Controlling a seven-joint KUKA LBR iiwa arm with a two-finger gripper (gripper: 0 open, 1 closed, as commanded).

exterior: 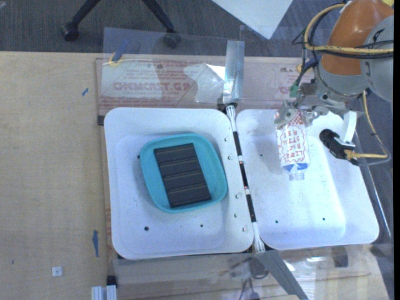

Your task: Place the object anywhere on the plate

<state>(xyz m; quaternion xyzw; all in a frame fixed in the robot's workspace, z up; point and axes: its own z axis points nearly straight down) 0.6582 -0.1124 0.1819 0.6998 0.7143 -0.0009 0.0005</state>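
A red-and-white patterned carton (293, 147) is in the right bin (325, 224), its long side running from the far end toward the near end. My gripper (295, 115) is at the carton's far end, and that end sits between the two fingers, which are closed on it. The blue plate (215, 167) rests in the middle of the left bin (125, 230). A dark grey ridged block (182, 174) lies on the plate.
A raised divider (242, 174) where the two bin rims meet separates the plate from the carton. A black cable plug (332, 141) hangs off the wrist just right of the carton. The arm's orange band (356, 27) is above the right bin's far corner.
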